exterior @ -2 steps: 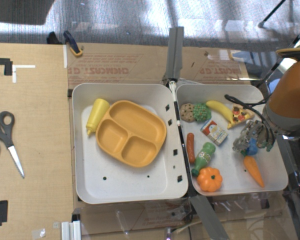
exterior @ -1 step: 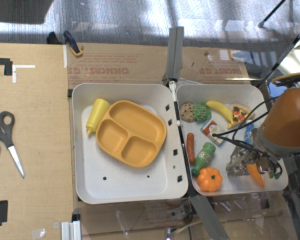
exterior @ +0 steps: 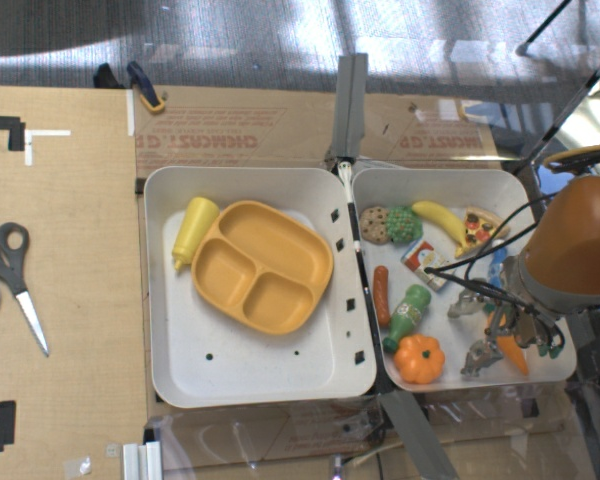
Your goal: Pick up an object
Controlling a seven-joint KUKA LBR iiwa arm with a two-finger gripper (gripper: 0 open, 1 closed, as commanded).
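carrot [exterior: 516, 356]: mostly hidden under the gripper [exterior: 488, 336]
arm [exterior: 572, 243]: lowered into right bin [exterior: 450, 180]
finger spread: can't be made out

Much of the arm [exterior: 578, 243] is cut off by the right edge. The right bin's [exterior: 450, 178] near right corner is hidden under the wrist and cables. An orange item [exterior: 513, 353] beside the gripper [exterior: 480, 343] is partly covered and cannot be identified. The scissors [exterior: 10, 278] are cropped at the left edge.
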